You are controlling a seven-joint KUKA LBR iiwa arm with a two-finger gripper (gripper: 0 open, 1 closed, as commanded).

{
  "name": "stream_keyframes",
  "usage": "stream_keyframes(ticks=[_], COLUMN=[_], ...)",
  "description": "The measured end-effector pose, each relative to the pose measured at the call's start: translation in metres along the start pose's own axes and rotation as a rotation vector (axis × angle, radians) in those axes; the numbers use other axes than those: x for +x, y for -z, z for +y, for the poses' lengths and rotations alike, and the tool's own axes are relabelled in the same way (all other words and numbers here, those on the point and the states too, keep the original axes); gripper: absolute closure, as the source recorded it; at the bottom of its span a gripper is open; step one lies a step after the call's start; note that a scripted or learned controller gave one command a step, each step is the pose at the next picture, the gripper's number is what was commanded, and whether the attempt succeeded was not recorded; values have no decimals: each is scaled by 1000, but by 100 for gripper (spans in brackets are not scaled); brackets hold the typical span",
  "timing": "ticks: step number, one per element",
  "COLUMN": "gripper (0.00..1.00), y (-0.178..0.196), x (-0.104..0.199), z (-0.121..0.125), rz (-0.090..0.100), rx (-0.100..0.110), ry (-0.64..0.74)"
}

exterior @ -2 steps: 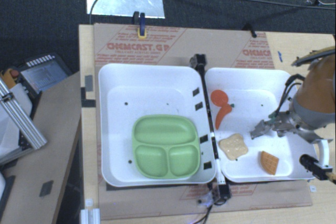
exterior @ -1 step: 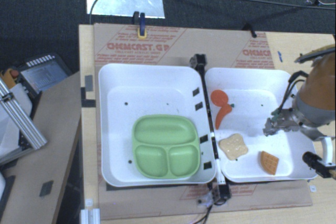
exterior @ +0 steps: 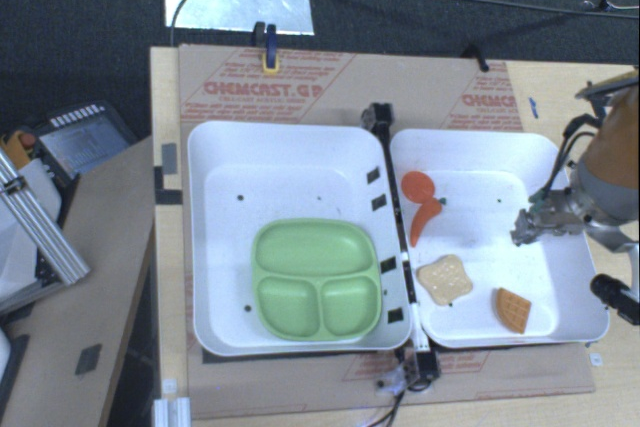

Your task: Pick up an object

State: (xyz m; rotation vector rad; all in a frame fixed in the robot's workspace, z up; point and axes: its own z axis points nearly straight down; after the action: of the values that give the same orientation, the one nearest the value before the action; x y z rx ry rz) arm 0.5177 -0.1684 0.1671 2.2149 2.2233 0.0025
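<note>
Gripper (exterior: 527, 226) sits over the right bin (exterior: 480, 165), near its right wall, about midway between far and near walls. Fingers too small & dark to read; can't tell if spread or closed, and nothing is seen between them. It hangs off the arm (exterior: 610, 170), grey w/ an orange band, coming in over the bin's right rim.

Nearest thing to the gripper: a waffle piece (exterior: 512, 309), orange-brown, in the bin's near right part, just below the gripper in the view, apart from it. Roughly wedge-shaped, long axis running far-to-near w/ a slight tilt.

Left of that, a toast slice (exterior: 445, 279), pale tan, lies flat near the bin's near left corner, close to the divider side. Squarish, no clear long axis.

Further up, an orange spoon (exterior: 421, 201) lies by the bin's left wall. Its round bowl is at the far end, handle pointing to the near wall & leaning left, so long axis runs mostly far-to-near. Handle tip is near the toast slice; can't tell if touching.

Left bin (exterior: 230, 165) holds a green plate (exterior: 316, 277) w/ three sections, set in the near right part, its rim close to the bin's right wall.

Both bins rest on a cardboard sheet (exterior: 300, 80) w/ red print.
</note>
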Motion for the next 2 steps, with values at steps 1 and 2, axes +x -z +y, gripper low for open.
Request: stream_keyframes(ticks=[1,2], gripper=[100,100], y=[44,63], x=[-3,-4], z=[-2,0], rz=[-1,0], rx=[-2,-1], ry=[0,0])
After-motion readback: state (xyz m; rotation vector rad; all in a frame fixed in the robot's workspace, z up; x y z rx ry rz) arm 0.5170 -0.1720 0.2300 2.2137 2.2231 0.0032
